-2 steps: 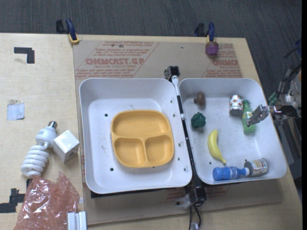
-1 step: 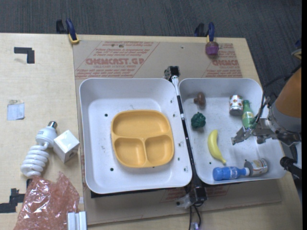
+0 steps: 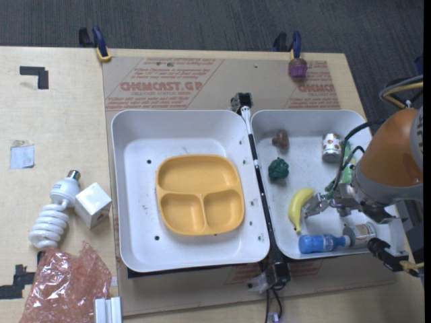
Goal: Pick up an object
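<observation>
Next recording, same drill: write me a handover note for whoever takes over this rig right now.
Gripper: low in the right bin, beside the banana; nothing visibly held.
Right bin contents: banana, blue bottle along the near wall, green object, small brown object, small can.
Left bin: yellow divided tray.
Done: arm is down among the objects.
Left: grasp one object, probably the banana, lift it, and confirm it sits in the gripper.
</observation>
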`<state>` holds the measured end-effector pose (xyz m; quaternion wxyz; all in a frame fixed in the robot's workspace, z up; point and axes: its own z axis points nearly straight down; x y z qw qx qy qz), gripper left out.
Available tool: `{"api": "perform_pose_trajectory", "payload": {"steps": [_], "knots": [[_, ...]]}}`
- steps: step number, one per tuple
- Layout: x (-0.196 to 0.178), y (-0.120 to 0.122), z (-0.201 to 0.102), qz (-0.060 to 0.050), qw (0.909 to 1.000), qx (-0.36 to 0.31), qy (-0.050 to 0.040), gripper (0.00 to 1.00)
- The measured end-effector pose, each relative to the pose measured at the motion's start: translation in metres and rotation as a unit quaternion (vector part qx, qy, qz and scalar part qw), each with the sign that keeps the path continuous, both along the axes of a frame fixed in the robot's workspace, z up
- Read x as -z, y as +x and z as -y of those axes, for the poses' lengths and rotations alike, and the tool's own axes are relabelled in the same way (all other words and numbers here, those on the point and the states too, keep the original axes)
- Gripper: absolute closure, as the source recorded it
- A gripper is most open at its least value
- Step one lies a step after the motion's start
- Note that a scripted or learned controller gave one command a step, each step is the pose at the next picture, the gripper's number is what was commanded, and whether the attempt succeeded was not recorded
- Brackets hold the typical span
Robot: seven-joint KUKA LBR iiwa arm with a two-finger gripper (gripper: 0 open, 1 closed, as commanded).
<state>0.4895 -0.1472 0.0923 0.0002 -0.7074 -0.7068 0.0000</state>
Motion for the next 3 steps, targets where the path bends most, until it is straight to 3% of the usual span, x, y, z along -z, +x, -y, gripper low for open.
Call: {"api": "perform_pose_trajectory", "payload": {"steps": [1, 2, 3], "knots": [[-0.01, 0.001, 0.001, 0.001, 1.0, 0.001, -0.0004, 1.0], [-0.1, -0.003, -0.057, 0.001, 1.0, -0.001, -0.0005, 1.0], [-0.1, 0.08, -0.115, 0.0, 1.0, -0.002, -0.0006, 1.0]]}}
